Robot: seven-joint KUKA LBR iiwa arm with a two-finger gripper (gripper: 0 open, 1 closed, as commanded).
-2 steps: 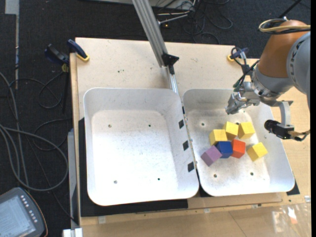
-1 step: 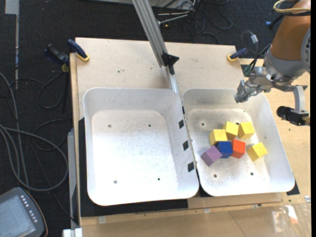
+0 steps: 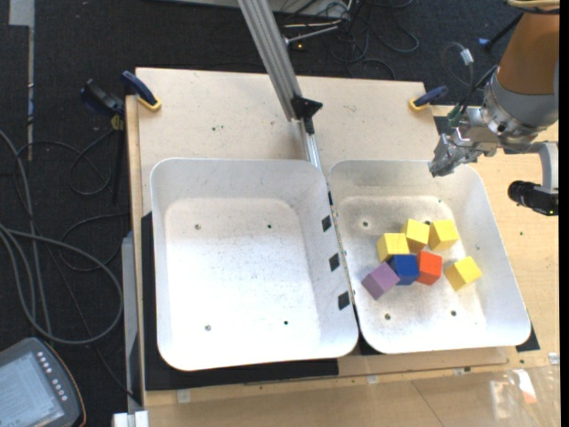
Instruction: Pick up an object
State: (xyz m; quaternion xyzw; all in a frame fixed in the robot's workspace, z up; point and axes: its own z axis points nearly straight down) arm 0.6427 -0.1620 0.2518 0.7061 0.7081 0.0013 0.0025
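**Camera view: gripper at the far rim of the right bin, blocks clustered below it**

Camera view, fixed above the bench (image 3: 231, 114), shows two shallow white bins side by side. All positions below are referenced to the right bin (image 3: 498, 301).

1. Gripper (image 3: 443, 165): located over the far rim of the right bin, toward its far right corner. Its tip sits at the rim line, well apart from the blocks. Nothing is visible between its parts. Whether it is open or closed cannot be determined at this resolution.
2. Arm (image 3: 529, 69): enters from the right, above the far right corner of the right bin.
3. Blocks: grouped in the middle-right of the right bin floor. Yellow blocks (image 3: 418, 233) form the far row. A blue block (image 3: 404, 266) and an orange block (image 3: 429, 266) sit just beside each other nearer the camera. A purple block (image 3: 381, 280) lies to the left of the blue one. One yellow block (image 3: 462, 272) lies to the right of the orange one.
4. Open room: bare floor lies between the cluster and the far rim, and along the left wall.
5. Left bin (image 3: 178, 265): adjoins the left edge of the right bin.
6. Metal rail (image 3: 271, 47): slants down to the seam at the far left corner.
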